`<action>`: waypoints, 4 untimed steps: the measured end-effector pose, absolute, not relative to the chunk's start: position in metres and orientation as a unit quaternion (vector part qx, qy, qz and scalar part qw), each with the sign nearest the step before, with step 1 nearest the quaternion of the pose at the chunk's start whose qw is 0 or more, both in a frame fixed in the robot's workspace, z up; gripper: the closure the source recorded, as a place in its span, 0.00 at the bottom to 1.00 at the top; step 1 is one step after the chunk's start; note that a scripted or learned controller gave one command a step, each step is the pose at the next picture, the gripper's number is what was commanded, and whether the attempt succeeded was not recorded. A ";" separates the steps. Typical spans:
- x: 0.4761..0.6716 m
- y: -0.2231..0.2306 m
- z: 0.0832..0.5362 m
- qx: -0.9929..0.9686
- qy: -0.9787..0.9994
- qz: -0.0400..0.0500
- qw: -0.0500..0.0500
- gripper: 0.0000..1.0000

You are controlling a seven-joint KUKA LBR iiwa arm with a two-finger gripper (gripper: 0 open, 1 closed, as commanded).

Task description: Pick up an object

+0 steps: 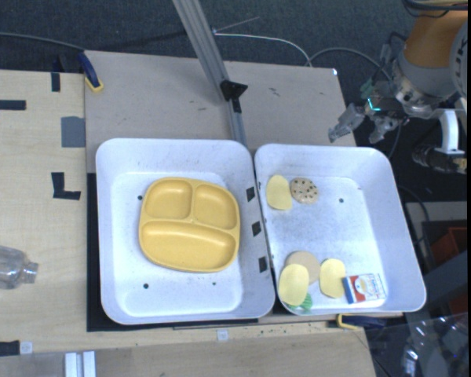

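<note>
The left bin (118, 210) and right bin (392, 210) look like matt white plastic, faintly speckled. The yellow divided tray (190, 225) is smooth, softly glossy plastic. The worktop (31, 132) shows pale wood grain, and the slanted rail (196, 22) looks like brushed metal.

We see a clear plastic bottle (5, 266) lying on its side well left of the left bin (110, 234), on the light wood bench top (31, 171). Black tape marks (61, 185) sit on the wood left of that bin, and a grey patch (73, 130) up-left of it. A blue-and-yellow clamp (91, 74) sits further up-left. An aluminium strut (204, 38) runs diagonally above the bin's top right corner, and a thin cable (286, 42) curves to its right.
</note>
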State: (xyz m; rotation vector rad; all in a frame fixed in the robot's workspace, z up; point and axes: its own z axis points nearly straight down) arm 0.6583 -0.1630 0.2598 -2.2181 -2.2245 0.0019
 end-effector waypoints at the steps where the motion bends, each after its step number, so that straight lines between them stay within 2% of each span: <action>1: 0.583 -0.170 0.265 -0.708 -0.707 0.002 0.001 0.00; 2: 0.585 -0.168 0.274 -0.706 -0.708 0.001 0.001 1.00; 4: 0.577 -0.177 0.200 -0.707 -0.707 0.002 0.001 1.00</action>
